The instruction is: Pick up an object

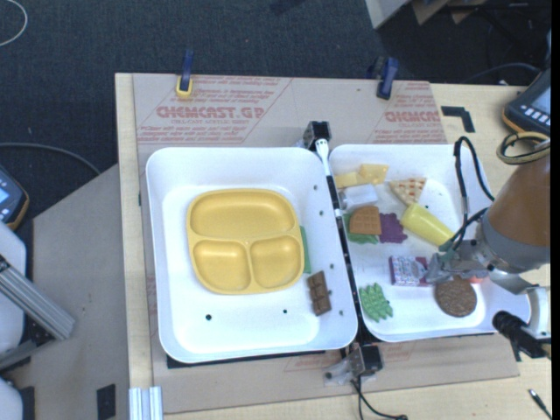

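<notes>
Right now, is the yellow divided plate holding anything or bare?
Bare. The yellow divided plate in the left bin shows all three compartments plain yellow; the brown block lies outside it.

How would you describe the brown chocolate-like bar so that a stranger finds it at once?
Look in the left bin, which holds the yellow divided plate. Just right of the plate, near the bin's right wall, lies the small brown segmented bar, the only dark brown item there.

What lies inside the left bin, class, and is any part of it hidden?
The left bin holds a yellow tray with three compartments, a thin green piece at the tray's right edge, and a brown block near the right wall. Whatever lies under the tray is covered.
</notes>
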Available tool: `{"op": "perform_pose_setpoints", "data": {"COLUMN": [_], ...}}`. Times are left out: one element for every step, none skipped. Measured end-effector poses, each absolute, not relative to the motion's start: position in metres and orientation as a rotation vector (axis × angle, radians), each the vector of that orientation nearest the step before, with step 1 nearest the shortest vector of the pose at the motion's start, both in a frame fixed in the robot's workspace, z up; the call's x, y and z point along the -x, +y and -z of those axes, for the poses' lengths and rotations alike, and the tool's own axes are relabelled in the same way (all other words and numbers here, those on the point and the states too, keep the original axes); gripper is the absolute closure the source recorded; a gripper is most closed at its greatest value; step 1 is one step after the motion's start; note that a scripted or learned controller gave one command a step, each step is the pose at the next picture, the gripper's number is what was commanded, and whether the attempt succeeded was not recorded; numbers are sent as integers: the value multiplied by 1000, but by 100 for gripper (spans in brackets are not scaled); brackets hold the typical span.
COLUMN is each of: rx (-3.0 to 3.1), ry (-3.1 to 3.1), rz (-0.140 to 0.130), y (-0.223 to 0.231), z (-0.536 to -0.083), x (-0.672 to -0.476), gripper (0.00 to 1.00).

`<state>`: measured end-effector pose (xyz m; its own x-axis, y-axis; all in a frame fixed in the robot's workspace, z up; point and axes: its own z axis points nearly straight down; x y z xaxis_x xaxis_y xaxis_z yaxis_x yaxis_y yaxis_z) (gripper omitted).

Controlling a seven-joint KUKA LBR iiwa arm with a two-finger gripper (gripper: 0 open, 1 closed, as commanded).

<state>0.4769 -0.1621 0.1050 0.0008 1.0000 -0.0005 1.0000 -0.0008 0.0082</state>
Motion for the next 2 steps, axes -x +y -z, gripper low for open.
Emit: {"op": "perform_pose_setpoints", "data": {"rx": [-2217,-2215], "ry": [2218,2217], "rz": [-2,-4], "y": [-169,-172], "z": [-159,-222], "x": [-486,-488], "gripper": [100,100]}}
